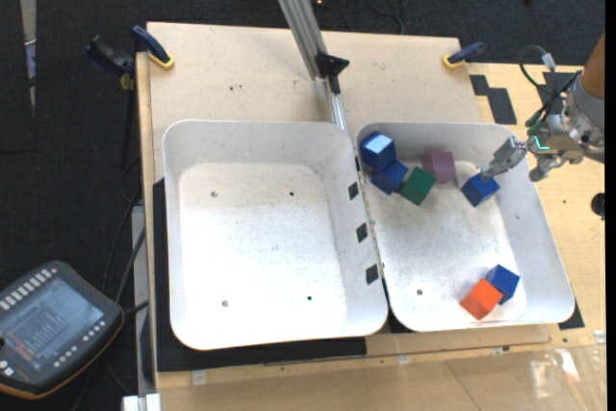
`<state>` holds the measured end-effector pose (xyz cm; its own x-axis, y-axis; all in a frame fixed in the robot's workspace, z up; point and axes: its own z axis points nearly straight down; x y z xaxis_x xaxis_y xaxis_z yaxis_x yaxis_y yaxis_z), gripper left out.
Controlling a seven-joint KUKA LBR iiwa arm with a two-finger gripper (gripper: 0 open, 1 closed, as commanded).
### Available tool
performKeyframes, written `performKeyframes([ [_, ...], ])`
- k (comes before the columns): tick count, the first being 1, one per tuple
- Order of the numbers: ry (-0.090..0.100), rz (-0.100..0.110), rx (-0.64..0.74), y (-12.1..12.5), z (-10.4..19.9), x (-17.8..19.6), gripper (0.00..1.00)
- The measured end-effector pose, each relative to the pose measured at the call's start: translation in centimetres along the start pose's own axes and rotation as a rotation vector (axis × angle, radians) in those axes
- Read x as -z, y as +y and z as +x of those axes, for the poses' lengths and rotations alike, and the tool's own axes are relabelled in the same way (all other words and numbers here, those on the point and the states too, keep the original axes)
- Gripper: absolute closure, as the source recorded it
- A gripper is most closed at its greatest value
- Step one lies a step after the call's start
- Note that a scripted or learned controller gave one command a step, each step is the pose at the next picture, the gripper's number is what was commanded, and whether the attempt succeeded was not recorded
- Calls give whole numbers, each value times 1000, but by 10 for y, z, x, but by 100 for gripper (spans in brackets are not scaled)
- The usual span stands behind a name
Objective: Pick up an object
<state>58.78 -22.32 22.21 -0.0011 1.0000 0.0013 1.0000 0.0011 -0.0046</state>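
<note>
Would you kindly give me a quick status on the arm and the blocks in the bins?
Tool at right bin's far right edge, fingers unclear. Blue block just beside it, not held. Purple block and green block stand apart, left of it.

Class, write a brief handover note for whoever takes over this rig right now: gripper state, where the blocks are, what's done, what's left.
Gripper: at the right bin's right rim, grip state unclear.
Right bin: blue block just beside the gripper; a cluster of light-blue block, dark-blue block, green block and purple block; orange block touching another blue block.
Done: nothing lifted.
Left: grasp and lift one block.
</note>
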Motion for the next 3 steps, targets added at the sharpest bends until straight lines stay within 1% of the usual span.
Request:
performKeyframes([
  [1,-2,-4,2,1,0,3,0],
  [2,0,0,3,9,7,-50,0],
  [3,0,2,-1,3,7,-114,0],
])
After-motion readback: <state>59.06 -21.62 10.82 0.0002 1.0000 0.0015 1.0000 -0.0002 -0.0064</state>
